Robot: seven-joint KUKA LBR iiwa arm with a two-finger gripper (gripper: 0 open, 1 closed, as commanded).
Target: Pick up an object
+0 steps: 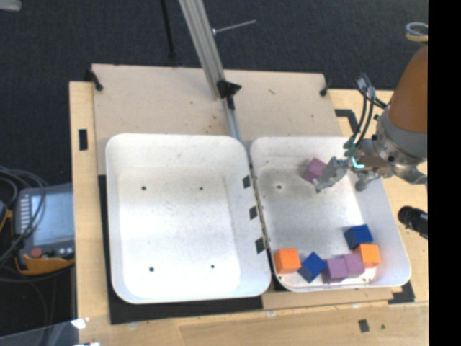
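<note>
Bins [180, 146] look smooth white plastic, speckled; bench [173, 96] matt bare wood.

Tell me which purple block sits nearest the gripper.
The lone purple block near the right bin's far side, right beside the gripper. The other purple blocks lie along the bin's near edge among orange and blue ones.

Robotics lab, bench [144, 99] with white bins [180, 215], aluminium camera mast [205, 38], teach pendant [43, 225]
</note>
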